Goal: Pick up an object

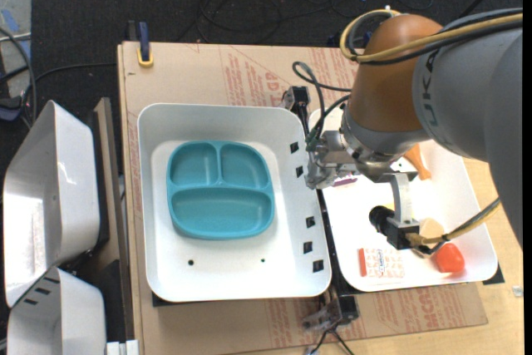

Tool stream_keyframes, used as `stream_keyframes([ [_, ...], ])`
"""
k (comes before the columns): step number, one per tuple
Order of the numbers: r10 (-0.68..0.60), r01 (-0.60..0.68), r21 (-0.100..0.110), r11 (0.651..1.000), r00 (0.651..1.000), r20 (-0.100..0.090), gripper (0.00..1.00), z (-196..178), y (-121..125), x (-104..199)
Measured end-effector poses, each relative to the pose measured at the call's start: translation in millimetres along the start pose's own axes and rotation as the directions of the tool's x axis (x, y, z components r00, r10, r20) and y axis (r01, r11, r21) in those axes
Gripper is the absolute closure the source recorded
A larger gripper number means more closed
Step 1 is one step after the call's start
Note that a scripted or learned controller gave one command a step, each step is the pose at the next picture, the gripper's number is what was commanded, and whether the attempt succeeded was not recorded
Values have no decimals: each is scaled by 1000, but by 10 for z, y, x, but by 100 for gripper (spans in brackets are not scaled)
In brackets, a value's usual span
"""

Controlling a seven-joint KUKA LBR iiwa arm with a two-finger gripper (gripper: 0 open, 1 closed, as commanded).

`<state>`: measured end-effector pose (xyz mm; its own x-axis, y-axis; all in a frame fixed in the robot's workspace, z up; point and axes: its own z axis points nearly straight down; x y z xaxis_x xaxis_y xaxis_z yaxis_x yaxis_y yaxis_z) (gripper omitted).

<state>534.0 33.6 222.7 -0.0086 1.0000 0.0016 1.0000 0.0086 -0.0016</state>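
Left of the jaws, the teal 3-compartment plate [220,189] looks like smooth plastic with a soft sheen, and the white bin [158,179] under it is smooth, faintly glossy plastic. Beyond the jaws the worktop [224,75] is matt brown cardboard. Right of them, the orange object [450,258] shines glossy; the printed card [381,262] looks papery.

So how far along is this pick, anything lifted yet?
Done: nothing that shows. The teal divided plate lies flat in the left bin, and the red-printed card and orange-red object lie on the floor of the right bin. In hand: the arm hangs over the right bin, on the side next to the left bin, covering whatever is beneath. Left: apparently the grasp and lift.
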Motion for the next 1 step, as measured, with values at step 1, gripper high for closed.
stream_keyframes([
  [1,1,-1,1,1000,1000,1,100,72,-32,518],
])
